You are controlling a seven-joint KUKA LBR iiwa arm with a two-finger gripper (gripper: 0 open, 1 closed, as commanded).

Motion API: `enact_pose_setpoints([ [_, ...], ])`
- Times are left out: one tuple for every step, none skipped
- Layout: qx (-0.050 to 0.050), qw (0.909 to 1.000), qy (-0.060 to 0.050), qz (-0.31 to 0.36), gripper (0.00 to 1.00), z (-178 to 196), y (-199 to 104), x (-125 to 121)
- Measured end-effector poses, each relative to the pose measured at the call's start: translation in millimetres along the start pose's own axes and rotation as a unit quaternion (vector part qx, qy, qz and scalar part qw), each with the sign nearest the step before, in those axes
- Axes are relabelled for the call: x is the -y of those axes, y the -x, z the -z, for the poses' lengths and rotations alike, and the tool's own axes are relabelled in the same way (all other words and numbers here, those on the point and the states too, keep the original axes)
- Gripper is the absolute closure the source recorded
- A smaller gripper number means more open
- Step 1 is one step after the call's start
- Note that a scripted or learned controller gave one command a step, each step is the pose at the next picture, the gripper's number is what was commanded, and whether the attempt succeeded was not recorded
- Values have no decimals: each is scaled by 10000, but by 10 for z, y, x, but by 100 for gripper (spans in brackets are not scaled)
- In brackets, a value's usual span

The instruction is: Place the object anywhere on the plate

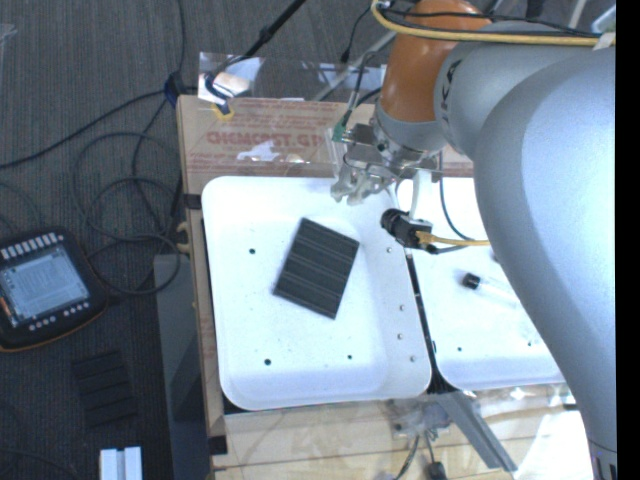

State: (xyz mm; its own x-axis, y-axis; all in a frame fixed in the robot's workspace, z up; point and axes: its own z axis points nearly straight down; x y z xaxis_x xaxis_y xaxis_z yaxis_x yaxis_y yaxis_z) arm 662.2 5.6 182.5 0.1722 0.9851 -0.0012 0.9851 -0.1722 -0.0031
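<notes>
Dark carpet all round the bench, cables looping over it. Far left on the floor, a control pendant (40,288) with a lit screen. Next, the left white bin (235,358), holding a dark ribbed rectangular plate (317,267), lying flat, tilted, roughly centre of that bin. Nothing rests on the plate. Behind the bins, a cardboard panel (270,140) with red print. My claw (352,190) hangs over the back right corner of the left bin, just beyond the plate's far corner, apart from it; can't tell how my fingers stand. Orange band above the wrist. Right bin (470,353): small dark object (471,281) on its floor, well apart from my claw.
</notes>
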Motion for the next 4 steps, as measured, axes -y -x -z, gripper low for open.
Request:
enact_pose_setpoints([
  [4,10000,3,-4,0,1,7,-2],
  [3,9997,8,-240,0,335,-642,55],
  [7,9984,14,-569,0,1195,-1322,173],
  [18,9971,2,-766,0,1096,-697,65],
])
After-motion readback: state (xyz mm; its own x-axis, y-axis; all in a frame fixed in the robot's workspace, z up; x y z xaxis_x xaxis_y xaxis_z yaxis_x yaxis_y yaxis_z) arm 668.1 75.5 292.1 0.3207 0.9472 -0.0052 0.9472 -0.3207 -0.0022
